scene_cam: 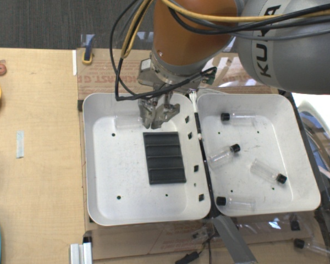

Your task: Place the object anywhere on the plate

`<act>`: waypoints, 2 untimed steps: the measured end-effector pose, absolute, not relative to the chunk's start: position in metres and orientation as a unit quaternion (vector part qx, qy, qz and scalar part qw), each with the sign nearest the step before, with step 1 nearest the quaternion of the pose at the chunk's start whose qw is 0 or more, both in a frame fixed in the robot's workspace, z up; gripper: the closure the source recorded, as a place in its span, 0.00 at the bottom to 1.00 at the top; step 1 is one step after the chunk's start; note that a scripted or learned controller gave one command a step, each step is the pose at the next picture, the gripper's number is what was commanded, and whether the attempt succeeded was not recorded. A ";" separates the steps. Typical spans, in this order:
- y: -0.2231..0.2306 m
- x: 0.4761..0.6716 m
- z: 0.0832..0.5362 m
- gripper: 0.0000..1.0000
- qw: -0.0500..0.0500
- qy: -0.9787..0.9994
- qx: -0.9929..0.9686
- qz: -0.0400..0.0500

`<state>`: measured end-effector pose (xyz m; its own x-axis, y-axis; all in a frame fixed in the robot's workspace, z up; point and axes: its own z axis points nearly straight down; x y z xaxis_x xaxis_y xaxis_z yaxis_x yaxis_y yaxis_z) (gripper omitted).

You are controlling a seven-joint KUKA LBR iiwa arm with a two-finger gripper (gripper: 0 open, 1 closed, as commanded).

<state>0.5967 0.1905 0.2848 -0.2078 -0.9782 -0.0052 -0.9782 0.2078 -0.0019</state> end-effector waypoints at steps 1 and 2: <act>0.221 0.623 0.267 1.00 0.002 0.724 -0.690 0.001; 0.225 0.660 0.249 1.00 0.002 0.603 -0.797 0.002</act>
